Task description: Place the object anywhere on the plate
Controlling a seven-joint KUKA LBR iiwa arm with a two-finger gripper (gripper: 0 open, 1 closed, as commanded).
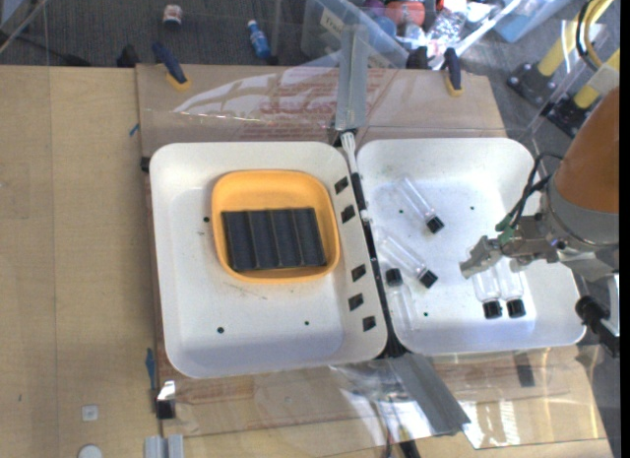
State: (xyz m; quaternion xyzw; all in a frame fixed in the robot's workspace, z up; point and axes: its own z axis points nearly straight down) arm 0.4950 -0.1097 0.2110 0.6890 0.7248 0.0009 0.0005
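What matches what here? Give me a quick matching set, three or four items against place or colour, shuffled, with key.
Things:
1. plate
2. ridged slab
3. gripper
4. storage tub

Places or colours:
A. dark grey, lying on the plate
B. over the right bin, among clear tubes with black caps
C. orange-yellow, in the left bin
D. on the floor beyond the bench, full of coloured items

Pairs: 1-C, 2-A, 3-B, 4-D
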